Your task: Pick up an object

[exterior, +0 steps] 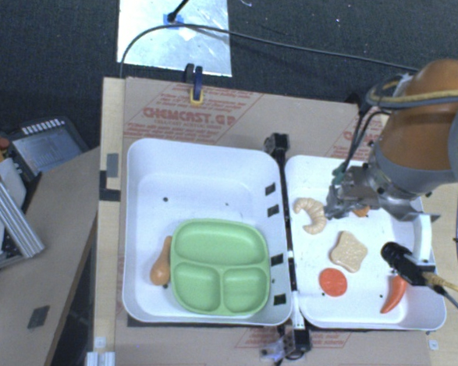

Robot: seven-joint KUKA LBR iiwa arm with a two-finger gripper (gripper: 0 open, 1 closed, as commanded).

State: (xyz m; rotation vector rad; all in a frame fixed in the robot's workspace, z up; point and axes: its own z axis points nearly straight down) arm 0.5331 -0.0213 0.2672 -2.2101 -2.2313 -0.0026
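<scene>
Over the right bin, toward its far side, the gripper is lowered just beside a pale croissant; whether anything is grasped cannot be told. Near of it a bread slice and a red tomato slice are laid, with an orange chili at the right. A green divided plate is seated in the left bin, a tan drumstick touching its left edge.

The grey arm reaches in from the right, its hand lowered, pointing down.
</scene>
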